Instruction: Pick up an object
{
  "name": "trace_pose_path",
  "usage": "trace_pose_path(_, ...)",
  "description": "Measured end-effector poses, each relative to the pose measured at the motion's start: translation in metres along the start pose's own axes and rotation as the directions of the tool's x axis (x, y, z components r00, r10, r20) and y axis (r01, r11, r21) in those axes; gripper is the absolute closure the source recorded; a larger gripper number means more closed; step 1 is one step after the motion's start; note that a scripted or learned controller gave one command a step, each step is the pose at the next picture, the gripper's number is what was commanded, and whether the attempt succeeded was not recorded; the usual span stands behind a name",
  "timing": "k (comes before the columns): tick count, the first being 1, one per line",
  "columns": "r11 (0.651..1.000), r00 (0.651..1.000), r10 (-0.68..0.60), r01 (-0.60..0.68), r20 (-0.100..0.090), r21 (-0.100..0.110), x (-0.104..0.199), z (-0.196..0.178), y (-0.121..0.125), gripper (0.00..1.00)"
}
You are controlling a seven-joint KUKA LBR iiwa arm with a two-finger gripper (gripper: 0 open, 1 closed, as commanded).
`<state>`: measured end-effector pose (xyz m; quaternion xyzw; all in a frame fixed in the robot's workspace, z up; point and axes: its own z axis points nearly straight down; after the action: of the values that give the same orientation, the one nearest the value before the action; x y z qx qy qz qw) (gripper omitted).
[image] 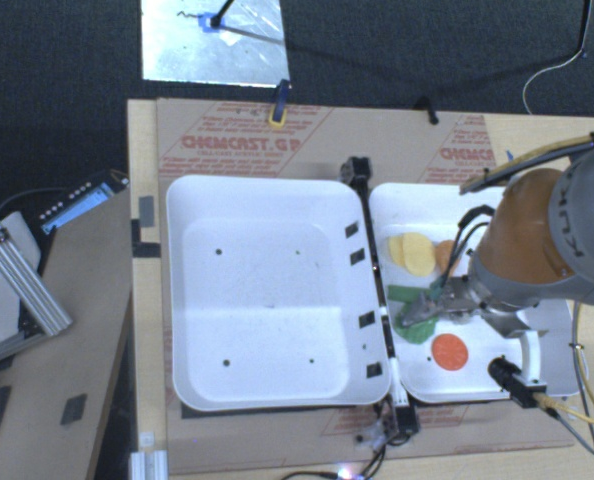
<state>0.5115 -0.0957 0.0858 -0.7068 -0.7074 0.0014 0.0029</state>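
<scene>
2 white bins are sitting side by side on the bench: the left bin (pixel 267 288) and the right bin (pixel 417 206).

The right bin is holding 4 small items. 1 yellow piece (pixel 411 252) is lying near the bin's middle-left. 1 orange piece (pixel 444 255) is touching the yellow piece's right side and is partly hidden by the arm. 1 green piece (pixel 408 316) is lying below the yellow one, along the bin's left wall. 1 red-orange disc (pixel 450 352) is resting near the front edge, just beside the green piece.

1 grey arm (pixel 537 238) is reaching in from the right, covering much of the right bin's far side. Its gripper (pixel 418 314) is sitting low over the green piece; whether the pincer is apart, together or clamped cannot be told.

1 yellow clip (pixel 277 118) is standing at the bench's far edge. 1 silver sheet (pixel 214 26) is lying beyond it on the dark floor.
</scene>
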Motion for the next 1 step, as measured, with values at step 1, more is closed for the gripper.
trace_pose_path(1, 1.0, 1.0, -0.005, 0.005, 0.003, -0.013, 0.0045, 0.0, 0.0792, 0.0)
